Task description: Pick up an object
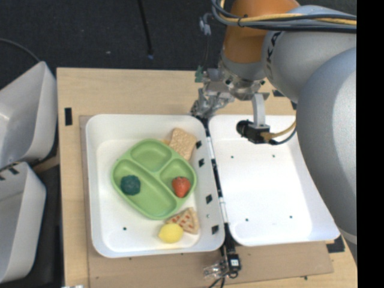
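No legible text, labels, numbers anywhere

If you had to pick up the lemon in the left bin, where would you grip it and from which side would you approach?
I would grip the lemon across its round middle, coming straight down from above. It lies low on the floor of the left bin, with a pizza slice touching its right side and the green tray just behind. Setting the fingers front and back would probably avoid the slice.
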Controlling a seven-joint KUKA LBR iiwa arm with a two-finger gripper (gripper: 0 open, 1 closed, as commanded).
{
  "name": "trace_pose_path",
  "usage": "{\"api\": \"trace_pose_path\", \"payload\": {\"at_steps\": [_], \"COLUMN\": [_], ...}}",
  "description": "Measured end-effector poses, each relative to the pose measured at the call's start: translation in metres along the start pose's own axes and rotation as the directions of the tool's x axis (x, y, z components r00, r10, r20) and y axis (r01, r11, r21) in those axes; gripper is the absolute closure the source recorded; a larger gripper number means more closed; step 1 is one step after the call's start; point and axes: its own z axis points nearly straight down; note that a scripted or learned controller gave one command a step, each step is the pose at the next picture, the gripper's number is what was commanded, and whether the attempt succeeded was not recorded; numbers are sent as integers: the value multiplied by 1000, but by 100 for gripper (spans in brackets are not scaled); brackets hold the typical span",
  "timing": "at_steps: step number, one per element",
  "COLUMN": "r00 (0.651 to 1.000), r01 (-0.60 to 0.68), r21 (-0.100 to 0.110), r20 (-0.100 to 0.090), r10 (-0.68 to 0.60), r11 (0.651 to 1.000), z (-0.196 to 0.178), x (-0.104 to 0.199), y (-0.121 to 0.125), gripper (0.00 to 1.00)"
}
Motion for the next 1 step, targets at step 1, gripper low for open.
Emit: {"api": "trace_pose_path", "payload": {"at_steps": [1], "r00": [1000], "r01": [0], "r21": [0], "r20": [0], "r10": [0], "r11": [1000], "z": [-9], "x": [51], "y": [-7], "gripper": [100]}}
